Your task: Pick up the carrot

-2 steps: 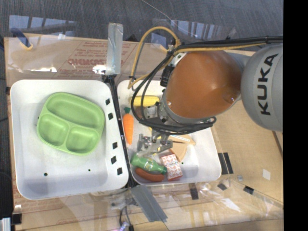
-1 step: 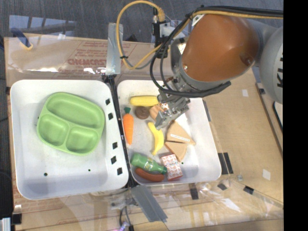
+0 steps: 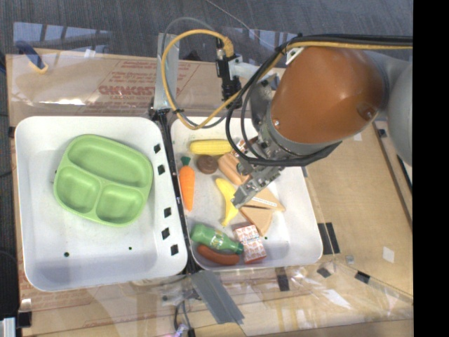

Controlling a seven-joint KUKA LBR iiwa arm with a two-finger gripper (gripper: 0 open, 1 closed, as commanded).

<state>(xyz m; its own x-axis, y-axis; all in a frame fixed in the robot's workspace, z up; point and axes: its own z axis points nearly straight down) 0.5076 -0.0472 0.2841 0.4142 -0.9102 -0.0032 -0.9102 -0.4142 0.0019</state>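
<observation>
The carrot (image 3: pixel 186 187), orange with a green top, lies lengthwise along the left wall of the right bin (image 3: pixel 309 223). It rests on the bin floor with nothing touching it. My gripper (image 3: pixel 247 190) hangs under the orange wrist band, low over the middle of the right bin. It sits to the right of the carrot, above a yellow banana (image 3: pixel 225 196) and a wedge of bread (image 3: pixel 262 215). The wrist hides part of the bin's back half.
The right bin also holds a yellow corn cob (image 3: pixel 210 147), a brown round item (image 3: pixel 206 164), a green bottle (image 3: pixel 215 239), a sausage (image 3: pixel 218 257) and a red-and-white packet (image 3: pixel 250 241). A green divided plate (image 3: pixel 104 180) lies in the left bin (image 3: pixel 42 258). Cables loop behind the bins.
</observation>
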